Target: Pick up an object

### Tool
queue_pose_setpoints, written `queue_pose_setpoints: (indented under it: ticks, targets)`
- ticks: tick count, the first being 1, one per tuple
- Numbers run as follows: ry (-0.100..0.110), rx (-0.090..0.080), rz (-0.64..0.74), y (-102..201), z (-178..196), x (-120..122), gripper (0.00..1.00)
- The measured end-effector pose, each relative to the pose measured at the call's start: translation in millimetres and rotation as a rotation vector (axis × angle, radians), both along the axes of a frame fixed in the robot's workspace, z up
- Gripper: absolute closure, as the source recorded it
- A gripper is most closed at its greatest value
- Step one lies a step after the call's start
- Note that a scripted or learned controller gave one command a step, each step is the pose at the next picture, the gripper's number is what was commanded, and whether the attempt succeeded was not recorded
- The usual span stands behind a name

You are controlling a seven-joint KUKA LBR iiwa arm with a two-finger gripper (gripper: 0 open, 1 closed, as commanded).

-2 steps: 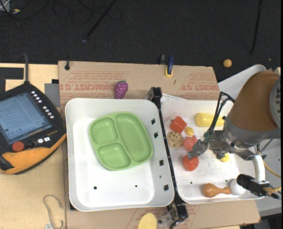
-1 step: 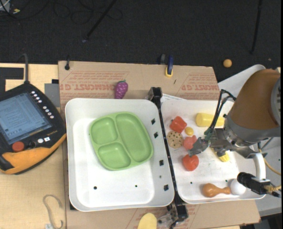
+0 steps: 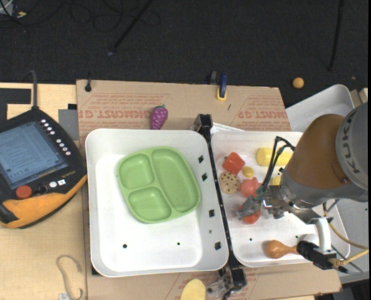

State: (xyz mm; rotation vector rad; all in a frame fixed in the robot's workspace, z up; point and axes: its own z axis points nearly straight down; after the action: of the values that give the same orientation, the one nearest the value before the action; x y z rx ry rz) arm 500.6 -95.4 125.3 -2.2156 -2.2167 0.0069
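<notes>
A: Item one, right bin (image 3: 260, 255). Contents?

B: Red block (image 3: 233, 162); yellow pieces (image 3: 266, 156) near the far wall; speckled round biscuit-like piece (image 3: 228, 182); pinkish-red piece (image 3: 249, 186); red piece (image 3: 250, 214) low in the cluster; brown pear-shaped object (image 3: 278, 249) near the front rim. The pincer (image 3: 260, 206) sits down among the red pieces, at the end of the arm (image 3: 320, 161).

A: Pincer state?

B: Cannot tell whether apart or together; the wrist bulk hides the tips. Nothing is visibly held between them.

A: Item two, left bin (image 3: 107, 236).

B: One green divided tray (image 3: 157, 183), well apart from the pincer.

A: Risks, as judged?

B: The red pieces lie close together, touching or nearly so. A close could catch two, or nudge one aside and shut on air. The biscuit piece is flat and may offer no edge to grip.

A: Room to move?

B: The black divider (image 3: 211, 186) between the bins lies just left of the cluster, so a leftward push would pin things there. Open white floor lies toward the front of the right bin, between the cluster and the brown object. Straight up looks the clearest exit.

A: Outside the bins?

B: A pendant (image 3: 29, 161) on the counter (image 3: 22, 255), far left.
</notes>
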Motion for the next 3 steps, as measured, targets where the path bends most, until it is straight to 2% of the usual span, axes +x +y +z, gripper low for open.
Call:
queue_pose_setpoints:
  ticks: [1,2,3]
  targets:
    - [-0.004,-0.001,0.000,2.0,-40.2,-0.6,0.00]
    - [-0.003,0.000,-0.008,-0.2,-28.1,-0.9,1.00]
    - [-0.009,-0.002,-0.002,-1.5,33.1,-5.6,1.00]
